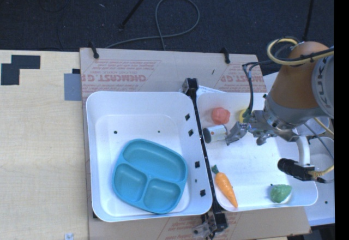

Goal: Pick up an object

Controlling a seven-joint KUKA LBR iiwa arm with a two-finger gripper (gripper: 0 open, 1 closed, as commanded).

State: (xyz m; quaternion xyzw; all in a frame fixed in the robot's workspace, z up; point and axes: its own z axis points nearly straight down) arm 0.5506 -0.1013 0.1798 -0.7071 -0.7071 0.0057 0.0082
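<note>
We see the gripper (235,136) low in the right bin (256,190), near a small pink rounded object (220,115). We can't tell its state.

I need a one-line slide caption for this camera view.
Arm's gripper low in the right bin near a pink toy, carrot and green toy; blue tray in the left bin.
</note>
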